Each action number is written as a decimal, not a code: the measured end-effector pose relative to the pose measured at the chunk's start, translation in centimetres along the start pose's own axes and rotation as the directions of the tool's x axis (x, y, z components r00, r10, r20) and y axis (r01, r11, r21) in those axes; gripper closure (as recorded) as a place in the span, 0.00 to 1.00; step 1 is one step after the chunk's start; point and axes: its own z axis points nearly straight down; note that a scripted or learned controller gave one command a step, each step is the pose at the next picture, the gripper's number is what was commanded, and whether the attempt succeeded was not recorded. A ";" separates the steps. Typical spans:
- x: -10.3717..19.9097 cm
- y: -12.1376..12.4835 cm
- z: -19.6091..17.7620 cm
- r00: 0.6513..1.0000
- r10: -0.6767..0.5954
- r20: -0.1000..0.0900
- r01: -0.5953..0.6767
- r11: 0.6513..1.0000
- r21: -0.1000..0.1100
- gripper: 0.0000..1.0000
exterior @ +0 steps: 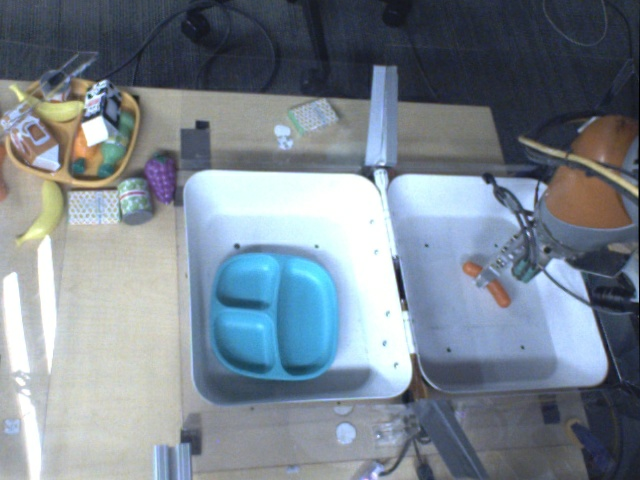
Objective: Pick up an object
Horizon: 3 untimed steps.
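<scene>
The wooden bench (pixel 440 133) carries two white bins above dark carpet (pixel 480 28). In the right bin (pixel 500 358), the tool (pixel 510 265) seems to touch an orange carrot (pixel 487 280); its grip I cannot tell.

bins (pixel 455 373): smooth white plastic | tray (pixel 275 313): glossy blue plastic | bench (pixel 110 338): pale matt wood | post (pixel 383 118): metal

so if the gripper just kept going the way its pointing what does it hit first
The gripper points down and toward the left, at the orange object lying on the floor of the right bin. That object looks first in line, already right at its tip, though depth is hard to judge from this slanted view.
</scene>
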 end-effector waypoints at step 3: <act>-4.6 0.3 0.7 0.962 -0.274 0.001 0.274 0.962 0.002 0.00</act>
